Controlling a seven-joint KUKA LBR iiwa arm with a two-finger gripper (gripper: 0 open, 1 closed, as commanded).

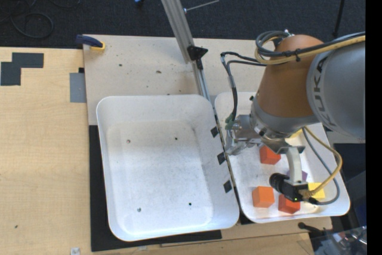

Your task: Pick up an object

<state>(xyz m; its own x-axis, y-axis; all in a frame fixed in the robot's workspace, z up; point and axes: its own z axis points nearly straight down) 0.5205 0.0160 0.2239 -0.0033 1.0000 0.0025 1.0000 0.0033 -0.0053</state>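
Observation:
My gripper (239, 139) hangs under the orange wrist band over the left part of the right bin (245, 212), close to the wall between the two bins. Several small blocks lie in that bin. An orange block (270, 156) sits just right of the gripper, partly hidden by the arm. An orange cube (262, 196) lies nearer the front, with a red-orange block (289, 205) beside it. A yellow piece (317, 191) and a small purple piece (305, 176) lie further right. I see nothing held in the gripper.
The left bin (119, 128) is wide and speckled. A slanted aluminium rail (176, 12) rises behind the bins. Black clips (221, 157) sit along the divider. A black cable (285, 183) loops over the blocks. The arm body covers the right bin's back.

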